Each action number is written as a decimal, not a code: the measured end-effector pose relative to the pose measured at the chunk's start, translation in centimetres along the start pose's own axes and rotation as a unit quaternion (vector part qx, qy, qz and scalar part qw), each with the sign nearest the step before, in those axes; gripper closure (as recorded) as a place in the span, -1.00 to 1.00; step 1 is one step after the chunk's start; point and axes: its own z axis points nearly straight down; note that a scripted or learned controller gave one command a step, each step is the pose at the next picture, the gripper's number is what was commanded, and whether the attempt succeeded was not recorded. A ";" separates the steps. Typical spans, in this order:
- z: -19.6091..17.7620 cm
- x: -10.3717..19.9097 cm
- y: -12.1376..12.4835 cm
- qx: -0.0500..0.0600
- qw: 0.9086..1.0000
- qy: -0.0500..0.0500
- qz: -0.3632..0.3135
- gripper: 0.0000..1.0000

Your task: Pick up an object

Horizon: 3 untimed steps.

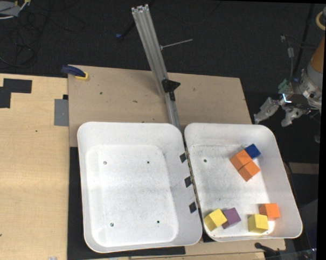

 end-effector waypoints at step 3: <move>10.0 1.0 1.2 0.000 1.000 0.000 -0.003 -1.00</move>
